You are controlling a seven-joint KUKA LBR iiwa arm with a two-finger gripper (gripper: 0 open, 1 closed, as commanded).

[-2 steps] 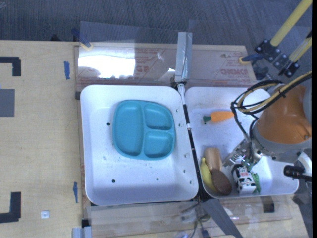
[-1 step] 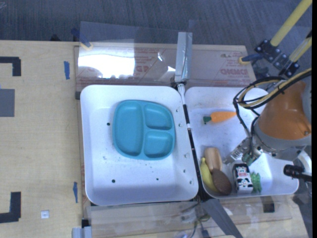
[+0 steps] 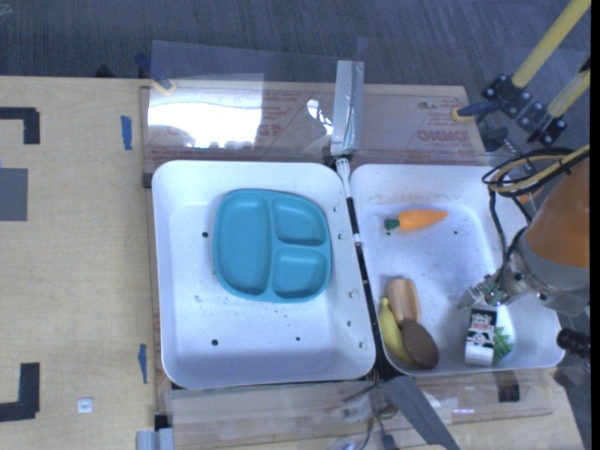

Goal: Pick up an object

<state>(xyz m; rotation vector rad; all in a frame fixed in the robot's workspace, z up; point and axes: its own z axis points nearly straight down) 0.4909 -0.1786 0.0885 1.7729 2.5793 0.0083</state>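
- Bins sit side by side on the counter, the left bin and the right bin touching along their inner rims.
- Nearest the camera in the right bin, a small carton with a black and white print stands close to the front rim; something green lies against its right side.
- Left of the carton, in the front left corner of that bin, a banana lies along the wall, with a brown oval piece resting against it and a tan wooden block just behind them.
- Just above the carton hangs the gripper, at the end of the arm that comes in from the right with its orange band; whether its fingers are parted or closed I cannot tell, and nothing is seen between them.
- Farther back in the right bin, a toy carrot lies on its side, well apart from the other things, with its green top pointing left.
- A blue divided plate lies flat in the middle of the left bin, with one large section on the left and two smaller ones on the right.
- Behind both bins, a clear sheet catches glare, and a grey strip runs back from the joint between the bins.
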